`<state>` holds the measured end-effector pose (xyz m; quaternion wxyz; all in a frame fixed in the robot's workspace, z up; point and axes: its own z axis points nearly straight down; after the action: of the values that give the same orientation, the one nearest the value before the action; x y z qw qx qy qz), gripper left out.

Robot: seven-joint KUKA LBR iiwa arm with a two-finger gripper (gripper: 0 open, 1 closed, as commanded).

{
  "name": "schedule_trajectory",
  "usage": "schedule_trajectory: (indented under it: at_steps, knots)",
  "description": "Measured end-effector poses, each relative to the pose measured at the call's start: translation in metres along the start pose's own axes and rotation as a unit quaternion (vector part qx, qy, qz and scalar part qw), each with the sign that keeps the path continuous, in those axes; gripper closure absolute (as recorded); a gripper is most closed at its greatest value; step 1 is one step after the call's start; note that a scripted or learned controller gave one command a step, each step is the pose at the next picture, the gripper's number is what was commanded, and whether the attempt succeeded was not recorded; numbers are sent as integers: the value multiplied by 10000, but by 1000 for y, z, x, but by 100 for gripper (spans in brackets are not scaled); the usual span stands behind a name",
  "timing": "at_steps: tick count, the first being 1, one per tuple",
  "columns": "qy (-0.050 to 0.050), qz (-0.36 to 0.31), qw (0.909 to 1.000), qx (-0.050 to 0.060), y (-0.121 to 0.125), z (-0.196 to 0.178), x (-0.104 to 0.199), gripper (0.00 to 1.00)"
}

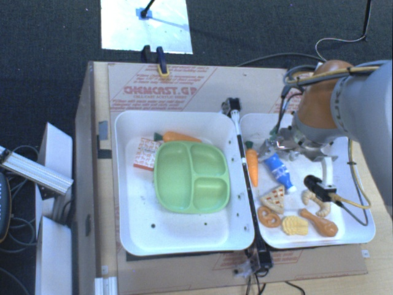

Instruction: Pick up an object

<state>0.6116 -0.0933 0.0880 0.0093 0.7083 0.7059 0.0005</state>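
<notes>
1. Surface: the tabletop (166, 88) carried a brown printed sheet, with two clamps (161, 61) at its far edge. Dark carpet (49, 42) surrounded it; a pale panel (144, 17) lay on the carpet beyond.
2. Left bin (132, 226): green divided plate (190, 177), resting partly over a carrot (178, 137) and a red-printed card (145, 154).
3. Right bin (362, 226): second carrot (252, 166) along the divider, blue-and-white tube (279, 172), pizza slice (274, 198), pretzel (268, 216), drumstick (319, 223).
4. My claw (281, 145) hung over the right bin's far half, just beside the tube. I could not tell how far it was open, nor whether it held anything.
</notes>
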Motion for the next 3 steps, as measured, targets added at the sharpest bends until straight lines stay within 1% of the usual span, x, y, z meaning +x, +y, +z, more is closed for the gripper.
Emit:
schedule_trajectory:
  at_steps: [1, 2, 3]
  knots:
    - [6, 3, 10000, 5, 0, 0, 0, 0]
    - [37, -13, 10000, 36, 3, 1, -4, 0]
    - [13, -6, 10000, 8, -2, 0, -1, 0]
